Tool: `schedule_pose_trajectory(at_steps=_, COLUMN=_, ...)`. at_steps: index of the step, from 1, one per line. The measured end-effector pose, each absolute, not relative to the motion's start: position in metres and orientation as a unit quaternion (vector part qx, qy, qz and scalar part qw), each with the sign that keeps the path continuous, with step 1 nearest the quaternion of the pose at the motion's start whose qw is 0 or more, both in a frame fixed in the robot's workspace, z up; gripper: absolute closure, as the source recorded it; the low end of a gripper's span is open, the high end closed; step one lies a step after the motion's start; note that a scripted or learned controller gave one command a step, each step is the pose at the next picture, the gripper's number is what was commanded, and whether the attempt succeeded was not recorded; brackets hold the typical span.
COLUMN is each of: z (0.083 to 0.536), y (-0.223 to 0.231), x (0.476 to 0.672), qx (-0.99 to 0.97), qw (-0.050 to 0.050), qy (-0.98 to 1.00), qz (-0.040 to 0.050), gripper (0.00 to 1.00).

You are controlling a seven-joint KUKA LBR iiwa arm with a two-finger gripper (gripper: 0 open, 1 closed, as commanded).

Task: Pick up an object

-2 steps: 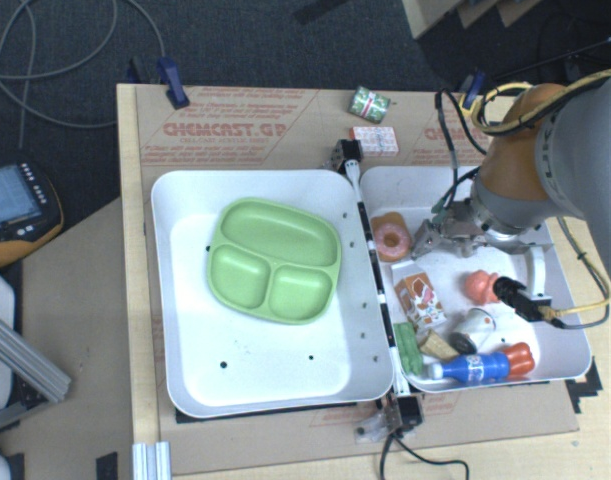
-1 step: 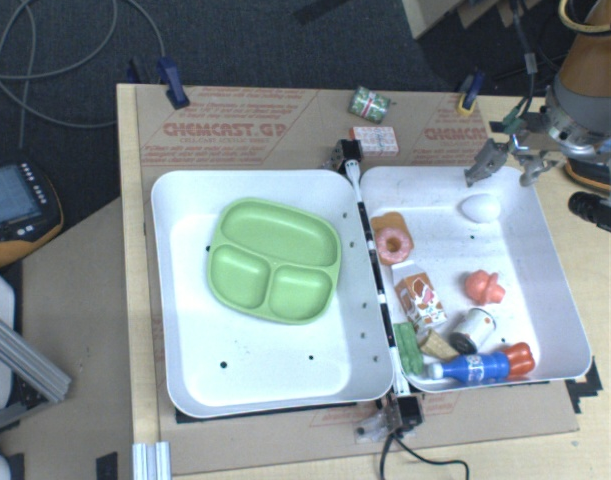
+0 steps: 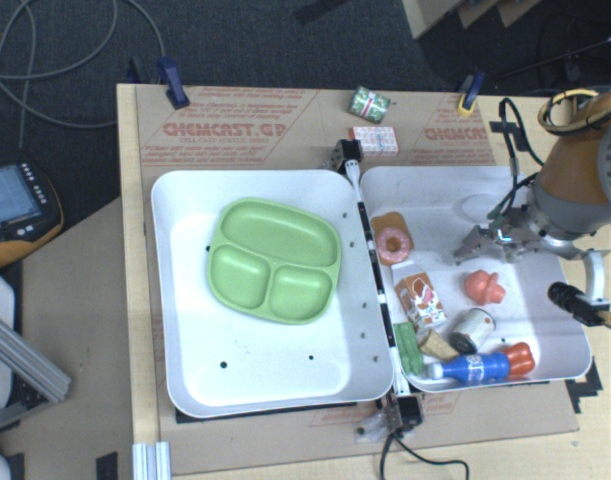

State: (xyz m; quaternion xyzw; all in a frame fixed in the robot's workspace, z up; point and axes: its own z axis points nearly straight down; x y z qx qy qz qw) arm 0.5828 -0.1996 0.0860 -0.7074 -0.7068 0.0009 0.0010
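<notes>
My gripper (image 3: 492, 252) hangs over the middle of the right bin (image 3: 570, 363), open, with nothing between its fingers. Just below it in the view lies a salmon-pink toy (image 3: 483, 286), apart from the fingertips. A pink-frosted donut (image 3: 392, 239) sits to the gripper's left near the bin's dividing wall. Along the bin's front lie a red-and-white snack packet (image 3: 422, 300), a silver can (image 3: 472, 328), a blue bottle (image 3: 472, 369) with an orange piece (image 3: 519, 357) at its end, and a green item (image 3: 408, 349).
The left bin (image 3: 185, 368) holds a green divided plate (image 3: 274, 260). On the board behind the bins lie a small green can (image 3: 369, 103) and a pink-and-white box (image 3: 373, 140). Blue clamps (image 3: 172, 81) grip the board's far edge.
</notes>
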Motion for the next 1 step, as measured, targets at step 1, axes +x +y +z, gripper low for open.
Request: schedule_pose_trajectory(at_steps=1, z=0.0841, y=-0.1668, x=0.5281, qx=-0.707, qw=0.001, qy=-0.707, qz=0.0004, gripper=0.00)
